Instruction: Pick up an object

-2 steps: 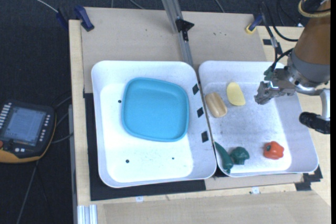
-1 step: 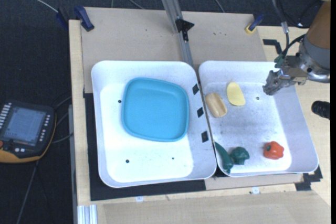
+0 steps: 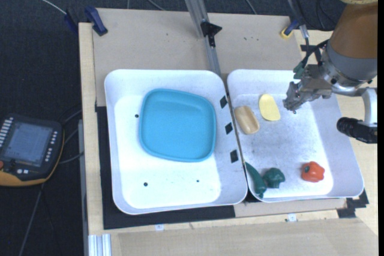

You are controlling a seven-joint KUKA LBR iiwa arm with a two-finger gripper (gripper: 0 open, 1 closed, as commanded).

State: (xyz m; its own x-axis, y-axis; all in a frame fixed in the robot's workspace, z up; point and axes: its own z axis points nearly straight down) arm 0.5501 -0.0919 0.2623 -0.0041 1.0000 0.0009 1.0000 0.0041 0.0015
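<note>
A yellow object (image 3: pixel 269 108), flat and rounded, is lying in the far part of the right bin (image 3: pixel 342 186), the piece sitting closest to the gripper (image 3: pixel 290 105). The gripper is hanging just to its right, a little apart from it, with nothing seen between its fingers; how wide they are standing cannot be told from this slanted look. Just left of the yellow object, a tan, bread-like piece (image 3: pixel 246 119) is resting near the bin's left wall. Along the near edge, a dark green item (image 3: pixel 265 178) is sitting in the left corner and a red pepper-like object (image 3: pixel 312 171) is lying well to its right. The grey arm (image 3: pixel 354 39), its orange band showing above the wrist, is reaching in from the right over the bin's far side. In the left bin (image 3: pixel 120 189), a blue square plate (image 3: pixel 178 125) is lying flat in the middle. Both bins are sitting side by side on a pale wooden bench (image 3: pixel 150 39), while a handheld control pendant (image 3: pixel 27 150) is resting on the dark floor to the left.
</note>
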